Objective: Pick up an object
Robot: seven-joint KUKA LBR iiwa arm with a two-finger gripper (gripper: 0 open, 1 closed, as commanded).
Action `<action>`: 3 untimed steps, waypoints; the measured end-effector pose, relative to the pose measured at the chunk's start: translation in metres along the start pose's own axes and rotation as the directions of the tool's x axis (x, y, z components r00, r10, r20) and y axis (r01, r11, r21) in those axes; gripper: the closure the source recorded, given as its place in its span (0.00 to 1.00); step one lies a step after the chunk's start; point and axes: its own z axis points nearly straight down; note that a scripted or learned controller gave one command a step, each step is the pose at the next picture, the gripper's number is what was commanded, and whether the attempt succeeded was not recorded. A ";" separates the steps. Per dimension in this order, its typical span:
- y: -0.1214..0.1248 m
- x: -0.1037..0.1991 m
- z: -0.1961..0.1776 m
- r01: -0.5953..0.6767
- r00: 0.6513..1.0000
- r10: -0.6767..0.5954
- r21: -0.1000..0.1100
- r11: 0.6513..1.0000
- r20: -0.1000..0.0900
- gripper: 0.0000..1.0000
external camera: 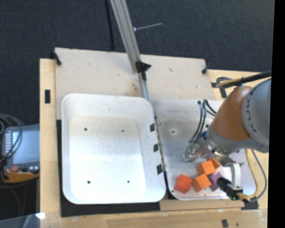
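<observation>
Tool (193,154) low in right white bin (172,119), open/closed state can't tell; small orange foam cubes (204,176) lie just beside it, toward the bin's near edge.

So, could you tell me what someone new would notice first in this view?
Probably the grey arm with its orange band, reaching in from the right over the right bin. Next, the bright blocks clustered at that bin's near edge: orange blocks and a purple one just below the gripper. The left bin lies beside it.
</observation>
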 end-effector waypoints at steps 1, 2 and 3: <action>0.009 -0.005 -0.061 0.012 1.000 -0.012 -0.003 1.000 0.001 1.00; 0.012 -0.006 -0.115 0.013 1.000 -0.013 -0.003 1.000 0.001 1.00; 0.032 0.048 -0.124 0.018 1.000 -0.018 0.002 1.000 -0.002 1.00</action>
